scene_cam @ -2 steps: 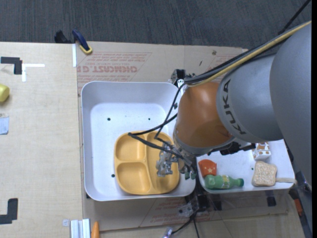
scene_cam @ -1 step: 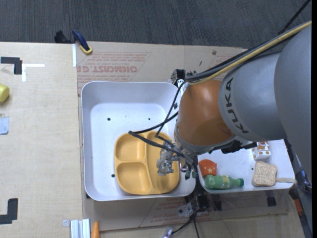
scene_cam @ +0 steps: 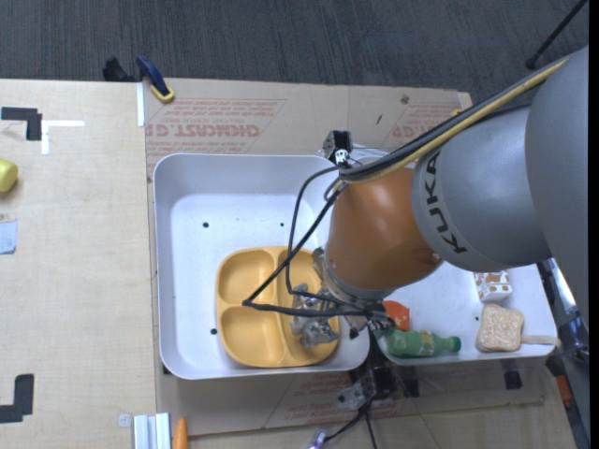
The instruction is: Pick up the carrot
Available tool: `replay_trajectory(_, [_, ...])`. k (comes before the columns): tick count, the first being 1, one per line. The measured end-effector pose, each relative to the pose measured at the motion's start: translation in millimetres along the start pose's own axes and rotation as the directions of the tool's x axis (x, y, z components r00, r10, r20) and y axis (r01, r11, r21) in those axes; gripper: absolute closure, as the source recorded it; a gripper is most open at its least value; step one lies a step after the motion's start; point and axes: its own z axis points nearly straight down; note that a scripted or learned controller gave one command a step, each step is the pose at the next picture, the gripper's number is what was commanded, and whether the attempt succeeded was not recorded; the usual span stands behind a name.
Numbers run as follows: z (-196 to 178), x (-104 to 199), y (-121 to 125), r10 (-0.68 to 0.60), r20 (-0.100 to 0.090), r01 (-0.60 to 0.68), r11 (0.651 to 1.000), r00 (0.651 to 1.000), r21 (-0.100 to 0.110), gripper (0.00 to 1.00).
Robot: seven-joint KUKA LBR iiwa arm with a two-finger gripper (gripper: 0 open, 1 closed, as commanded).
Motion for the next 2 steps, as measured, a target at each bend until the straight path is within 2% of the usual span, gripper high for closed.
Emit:
replay_trajectory(1, [-9, -1, 0, 0.003, 0.001, -0.003, 1.000, 1.000, 0.000, 1.00])
replay_trajectory(2, [-55, -28, 23, -0.166, 0.005, 0.166, 0.986, 0.986, 0.001, 1.00])
